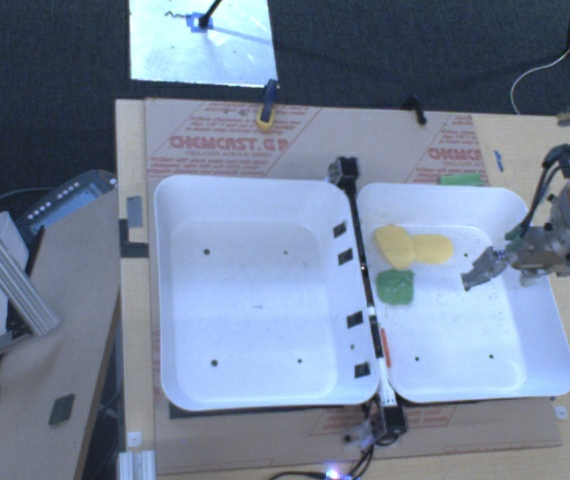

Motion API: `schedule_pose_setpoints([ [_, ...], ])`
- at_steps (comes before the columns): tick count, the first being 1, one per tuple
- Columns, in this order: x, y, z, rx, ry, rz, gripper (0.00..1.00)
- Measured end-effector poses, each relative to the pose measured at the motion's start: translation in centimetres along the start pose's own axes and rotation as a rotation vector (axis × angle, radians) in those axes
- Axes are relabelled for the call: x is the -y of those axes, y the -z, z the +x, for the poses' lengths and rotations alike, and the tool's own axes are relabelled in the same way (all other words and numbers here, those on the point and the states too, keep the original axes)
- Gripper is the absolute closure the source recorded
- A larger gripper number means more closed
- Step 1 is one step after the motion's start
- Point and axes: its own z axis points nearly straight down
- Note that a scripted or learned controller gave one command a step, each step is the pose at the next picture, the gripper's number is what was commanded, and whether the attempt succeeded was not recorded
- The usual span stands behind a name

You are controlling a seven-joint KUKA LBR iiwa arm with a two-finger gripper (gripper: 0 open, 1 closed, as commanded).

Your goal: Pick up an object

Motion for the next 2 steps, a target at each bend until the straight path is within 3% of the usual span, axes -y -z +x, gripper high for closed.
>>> schedule_pose_setpoints([
  [1,-1.4,-10.5,-5.5,0.001,-0.005,0.003,0.0],
  [2,-8.5,-16.9,1.4,-0.001,0.008,-0.003,0.0],
])
